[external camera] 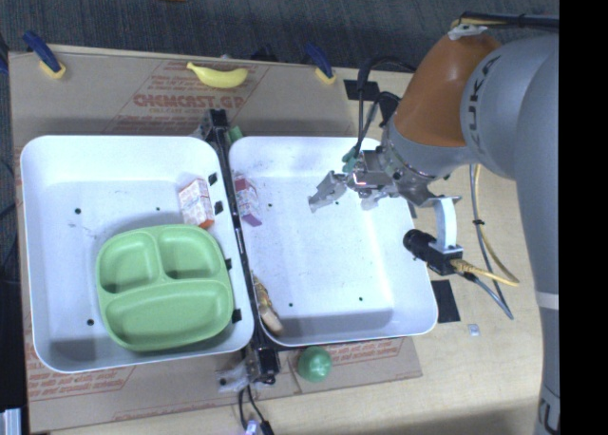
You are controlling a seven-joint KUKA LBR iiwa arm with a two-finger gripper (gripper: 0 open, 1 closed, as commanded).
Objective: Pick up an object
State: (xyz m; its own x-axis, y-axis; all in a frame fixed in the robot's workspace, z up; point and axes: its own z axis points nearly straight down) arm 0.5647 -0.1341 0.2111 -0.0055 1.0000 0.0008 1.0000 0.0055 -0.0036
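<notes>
Claw [328,194] hangs over the right bin [380,319], its fingers spread with nothing between them. A small pink-and-white packet [246,199] lies at that bin's left wall, well apart from the claw. In the left bin [47,234] sit a green divided plate [166,283] and a small carton [196,202].
</notes>
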